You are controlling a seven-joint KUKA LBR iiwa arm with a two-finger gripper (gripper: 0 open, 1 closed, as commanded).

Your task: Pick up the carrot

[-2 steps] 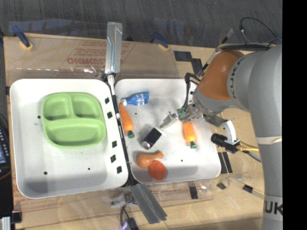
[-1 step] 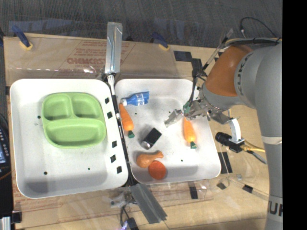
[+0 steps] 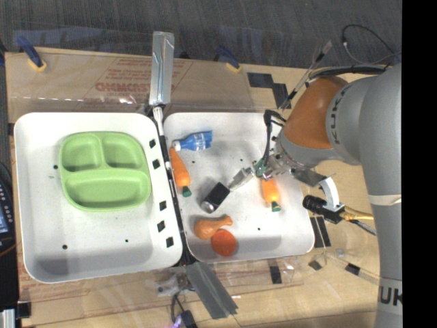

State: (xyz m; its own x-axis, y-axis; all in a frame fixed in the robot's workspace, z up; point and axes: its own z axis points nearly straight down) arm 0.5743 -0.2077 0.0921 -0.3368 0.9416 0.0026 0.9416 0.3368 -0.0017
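Two orange carrots with green ends lie in the right bin (image 3: 290, 234). One carrot (image 3: 180, 170) rests along the bin's left wall. The other carrot (image 3: 271, 193) lies right of the middle, directly below the gripper (image 3: 264, 170) and close to its tip. The grey arm with its orange band (image 3: 311, 118) reaches in over the bin's right rim, and the wrist hides how the gripper stands at the carrot's top end.
A blue bottle (image 3: 194, 142) lies at the right bin's back left. A black-and-silver object (image 3: 220, 193) sits mid-bin. A tan drumstick (image 3: 208, 225) and a red ball (image 3: 224, 242) lie at the front. The left bin (image 3: 41, 244) holds a green divided plate (image 3: 104, 169).
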